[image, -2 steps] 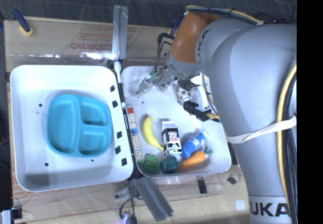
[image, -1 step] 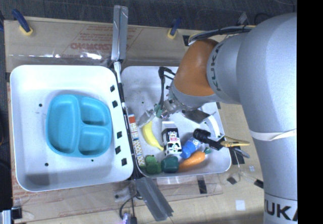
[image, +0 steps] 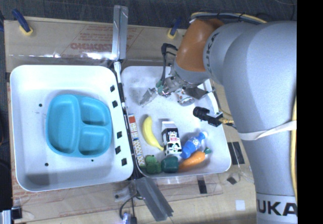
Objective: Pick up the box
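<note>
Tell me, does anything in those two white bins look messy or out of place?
Nothing looks spilled or broken. The right bin holds a jumble along its near edge: banana, small box, carrot, blue bottle. The blue tray lies flat in the left bin.

White letters "UKA" on the grey arm (image: 262,117), low right.
</note>
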You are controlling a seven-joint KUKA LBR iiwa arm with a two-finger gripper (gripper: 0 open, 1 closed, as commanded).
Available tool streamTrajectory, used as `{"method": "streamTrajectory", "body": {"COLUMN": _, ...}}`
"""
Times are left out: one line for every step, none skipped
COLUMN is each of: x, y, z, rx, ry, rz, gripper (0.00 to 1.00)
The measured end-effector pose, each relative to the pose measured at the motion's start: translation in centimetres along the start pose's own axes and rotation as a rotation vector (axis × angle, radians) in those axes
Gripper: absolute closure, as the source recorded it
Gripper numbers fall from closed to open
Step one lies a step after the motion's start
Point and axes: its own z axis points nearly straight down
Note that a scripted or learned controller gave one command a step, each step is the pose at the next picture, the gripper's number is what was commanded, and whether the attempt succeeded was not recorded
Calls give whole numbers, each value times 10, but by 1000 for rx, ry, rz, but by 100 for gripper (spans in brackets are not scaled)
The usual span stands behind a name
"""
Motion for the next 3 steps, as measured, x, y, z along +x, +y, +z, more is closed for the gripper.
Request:
{"method": "streamTrajectory", "body": {"x": 66, "y": 4, "z": -100, "rx": 0, "ry": 0, "rz": -35, "gripper": 0}}
{"method": "streamTrajectory", "body": {"x": 38, "y": -49, "z": -46, "rx": 2, "ry": 1, "rz": -23, "gripper": 0}}
{"method": "streamTrajectory", "body": {"x": 15, "y": -9, "z": -132, "rx": -1, "ry": -1, "rz": -139, "gripper": 0}}
